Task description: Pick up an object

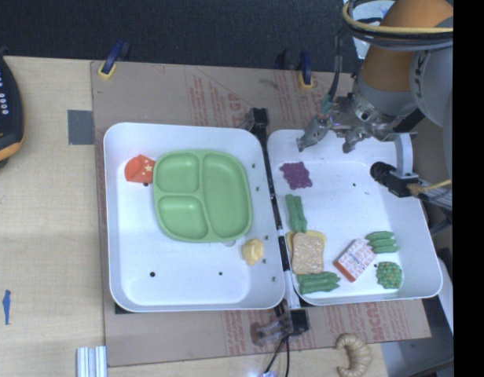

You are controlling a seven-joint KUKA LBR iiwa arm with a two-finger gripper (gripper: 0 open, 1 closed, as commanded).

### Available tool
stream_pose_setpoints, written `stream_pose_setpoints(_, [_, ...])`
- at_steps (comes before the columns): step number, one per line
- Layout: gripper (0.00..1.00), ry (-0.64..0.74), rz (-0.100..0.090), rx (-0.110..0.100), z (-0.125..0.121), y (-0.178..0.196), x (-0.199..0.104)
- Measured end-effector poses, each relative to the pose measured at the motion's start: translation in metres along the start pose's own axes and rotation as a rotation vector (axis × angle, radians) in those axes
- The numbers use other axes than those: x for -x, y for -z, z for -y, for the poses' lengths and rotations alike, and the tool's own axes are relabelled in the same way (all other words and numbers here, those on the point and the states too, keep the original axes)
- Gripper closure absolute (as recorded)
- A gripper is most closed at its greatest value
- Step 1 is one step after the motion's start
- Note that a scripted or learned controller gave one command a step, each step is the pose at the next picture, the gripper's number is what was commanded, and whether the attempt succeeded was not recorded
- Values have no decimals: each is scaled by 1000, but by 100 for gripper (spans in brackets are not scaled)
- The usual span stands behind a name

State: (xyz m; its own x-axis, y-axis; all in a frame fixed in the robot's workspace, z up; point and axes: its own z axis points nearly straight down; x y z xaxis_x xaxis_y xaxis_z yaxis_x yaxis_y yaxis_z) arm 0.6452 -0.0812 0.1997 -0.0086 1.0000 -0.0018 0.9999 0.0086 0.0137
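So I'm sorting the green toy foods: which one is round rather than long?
The knobbly green ball in the right bin's near right corner; the rest are elongated.

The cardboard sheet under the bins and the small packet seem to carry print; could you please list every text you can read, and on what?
Cardboard sheet: faint red print, too blurred to read.
Red and white packet in the right bin: markings too small to read.
Black and orange device at the left edge: buttons, no legible label.
Nothing can be quoted.
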Motion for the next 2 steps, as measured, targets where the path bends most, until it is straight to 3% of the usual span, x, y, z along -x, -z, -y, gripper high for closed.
stream_pose_setpoints(2, [0,-5,-1,-21,-9,-89,18])
